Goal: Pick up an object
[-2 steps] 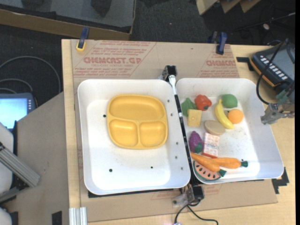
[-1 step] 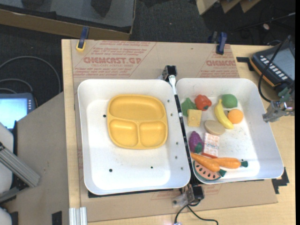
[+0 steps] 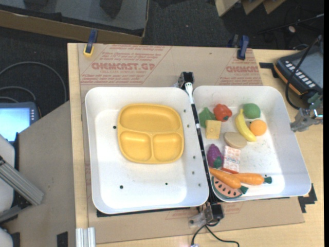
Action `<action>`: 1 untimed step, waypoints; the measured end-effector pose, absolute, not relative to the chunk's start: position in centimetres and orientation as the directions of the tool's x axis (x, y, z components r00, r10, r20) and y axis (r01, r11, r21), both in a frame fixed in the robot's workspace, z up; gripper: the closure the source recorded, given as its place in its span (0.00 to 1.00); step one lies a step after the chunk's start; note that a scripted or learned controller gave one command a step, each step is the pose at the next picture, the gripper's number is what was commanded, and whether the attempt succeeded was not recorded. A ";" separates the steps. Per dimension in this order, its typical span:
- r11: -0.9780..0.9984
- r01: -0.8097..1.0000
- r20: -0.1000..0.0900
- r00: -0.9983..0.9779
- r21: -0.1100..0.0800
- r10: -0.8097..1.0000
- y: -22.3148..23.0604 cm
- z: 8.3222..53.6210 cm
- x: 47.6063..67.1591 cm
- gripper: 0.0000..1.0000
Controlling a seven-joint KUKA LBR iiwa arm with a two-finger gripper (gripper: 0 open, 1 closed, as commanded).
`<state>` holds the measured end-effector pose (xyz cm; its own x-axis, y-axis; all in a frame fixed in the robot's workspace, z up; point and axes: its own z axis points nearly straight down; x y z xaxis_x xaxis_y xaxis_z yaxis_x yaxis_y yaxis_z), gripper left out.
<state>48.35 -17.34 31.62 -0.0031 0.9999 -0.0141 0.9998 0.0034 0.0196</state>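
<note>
Your carrot [image 3: 241, 178] lies lengthwise across the right bin [image 3: 293, 153], leafy tip pointing right; you cannot tell the gripper [image 3: 308, 118] state at the edge

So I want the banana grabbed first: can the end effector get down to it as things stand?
Probably yes: the banana lies uncovered from above, though the orange touches it and could crowd the end effector.

Bench [image 3: 154, 66] under two white bins [image 3: 103, 153]
</note>
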 end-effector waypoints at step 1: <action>0.004 1.000 -0.017 -0.004 0.023 1.000 -17.4 32.7 48.4 1.00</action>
<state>48.43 -17.36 32.65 -0.0039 0.9999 -0.0167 0.9997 0.0042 0.0233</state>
